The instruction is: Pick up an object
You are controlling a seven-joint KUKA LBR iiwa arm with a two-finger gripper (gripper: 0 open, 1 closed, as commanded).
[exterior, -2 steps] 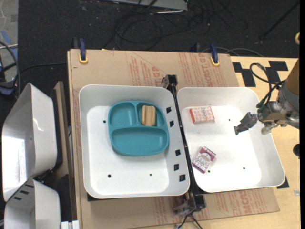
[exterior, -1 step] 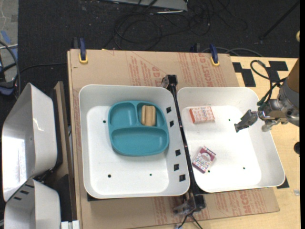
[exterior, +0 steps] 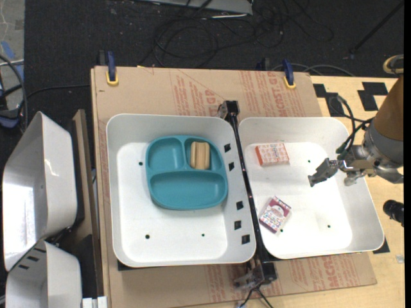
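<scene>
white plastic all round: gripper hanging over the right bin, out past the orange-banded arm. cannot tell from this slant how the gripper is set, and nothing seen in its grasp. no object under the tip, just bare bin floor.

nearest candidates: pink-and-white packet to the upper left of the gripper, near but apart; small patterned packet below and left, a bit further off, tilted and close to the bin's inner wall. well beyond both, across the divider, teal tray in the left bin with a tan block in its upper right compartment.

risks, judged from this pose: closing on air if lowered straight down from here. both packets flat and thin, so likely to slip out or slide along the smooth floor when nudged. patterned packet hard by the wall, so little room on that side and a knock against the wall possible. tan block probably awkward too, hemmed by the compartment rim.
</scene>
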